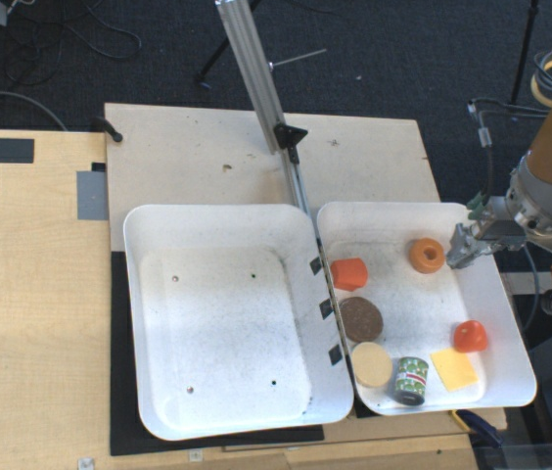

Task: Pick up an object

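GRIPPER [464,243]: at right bin's right rim, finger state cannot be told | TARGET: orange ring [427,256] just left of it, flat on floor of right bin [408,225] | RISK: fingers may clip the rim or nudge the ring aside | SURROUNDS: pale bench [354,155], dark carpet, cables upper left.

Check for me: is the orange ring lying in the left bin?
No, the orange ring lies in the right bin, close beside the end effector.
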`<state>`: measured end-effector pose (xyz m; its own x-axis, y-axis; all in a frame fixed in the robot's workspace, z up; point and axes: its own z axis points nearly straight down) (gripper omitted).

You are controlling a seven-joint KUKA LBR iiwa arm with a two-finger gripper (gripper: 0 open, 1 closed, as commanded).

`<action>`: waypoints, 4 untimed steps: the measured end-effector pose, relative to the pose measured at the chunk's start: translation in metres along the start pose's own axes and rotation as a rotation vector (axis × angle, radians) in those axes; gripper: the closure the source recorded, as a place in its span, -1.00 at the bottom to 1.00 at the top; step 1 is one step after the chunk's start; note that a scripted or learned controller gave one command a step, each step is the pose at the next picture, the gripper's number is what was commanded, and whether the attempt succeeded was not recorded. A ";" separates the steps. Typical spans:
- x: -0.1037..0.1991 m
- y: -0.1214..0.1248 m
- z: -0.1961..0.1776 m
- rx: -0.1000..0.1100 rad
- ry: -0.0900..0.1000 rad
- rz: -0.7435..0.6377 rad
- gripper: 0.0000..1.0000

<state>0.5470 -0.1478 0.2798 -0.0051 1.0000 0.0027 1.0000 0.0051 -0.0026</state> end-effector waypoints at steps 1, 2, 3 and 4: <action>0.055 -0.006 0.018 0.003 0.000 0.001 1.00; 0.108 -0.020 0.018 0.002 0.000 0.000 1.00; 0.162 -0.026 0.015 0.002 0.000 -0.001 1.00; 0.218 -0.029 0.016 0.002 -0.001 0.000 1.00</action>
